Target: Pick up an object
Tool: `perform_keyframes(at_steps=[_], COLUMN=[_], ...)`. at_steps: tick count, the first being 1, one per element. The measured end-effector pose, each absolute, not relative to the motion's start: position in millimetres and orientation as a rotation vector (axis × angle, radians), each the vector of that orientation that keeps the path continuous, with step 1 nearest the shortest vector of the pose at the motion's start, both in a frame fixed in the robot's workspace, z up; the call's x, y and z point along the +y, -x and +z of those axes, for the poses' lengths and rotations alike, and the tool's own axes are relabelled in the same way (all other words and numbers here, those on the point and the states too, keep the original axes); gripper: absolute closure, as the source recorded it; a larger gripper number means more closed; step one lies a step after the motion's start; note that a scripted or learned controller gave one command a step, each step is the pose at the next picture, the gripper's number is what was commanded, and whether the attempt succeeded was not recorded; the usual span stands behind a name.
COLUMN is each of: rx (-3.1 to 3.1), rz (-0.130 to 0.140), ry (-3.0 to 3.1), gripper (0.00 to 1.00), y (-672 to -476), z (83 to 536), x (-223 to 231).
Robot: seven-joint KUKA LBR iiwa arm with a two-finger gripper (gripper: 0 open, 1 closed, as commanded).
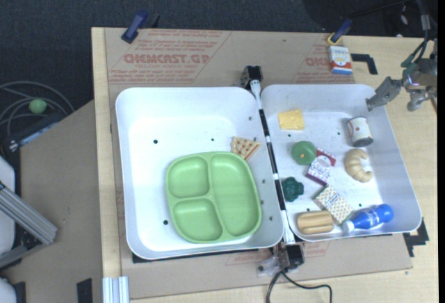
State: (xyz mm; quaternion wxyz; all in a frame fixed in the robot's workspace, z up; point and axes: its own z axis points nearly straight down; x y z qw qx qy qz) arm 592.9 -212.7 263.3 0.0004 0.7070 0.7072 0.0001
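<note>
Gripper (398, 92) hangs over far right corner of right bin (396, 156), fingers spread open w/ nothing between, above the can (359, 130).

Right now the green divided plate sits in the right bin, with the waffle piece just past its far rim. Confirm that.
Not quite. The camera view shows the green divided plate in the left bin, not the right; the waffle piece does lie just past its far rim.
</note>
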Motion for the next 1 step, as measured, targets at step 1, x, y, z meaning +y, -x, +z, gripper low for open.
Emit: perform_keyframes(at_steps=[1], rx=[2.226], rz=[-0.002], ry=[-2.223], gripper=[0.0], y=[-598.1], z=[144.5], x=[-155.6])
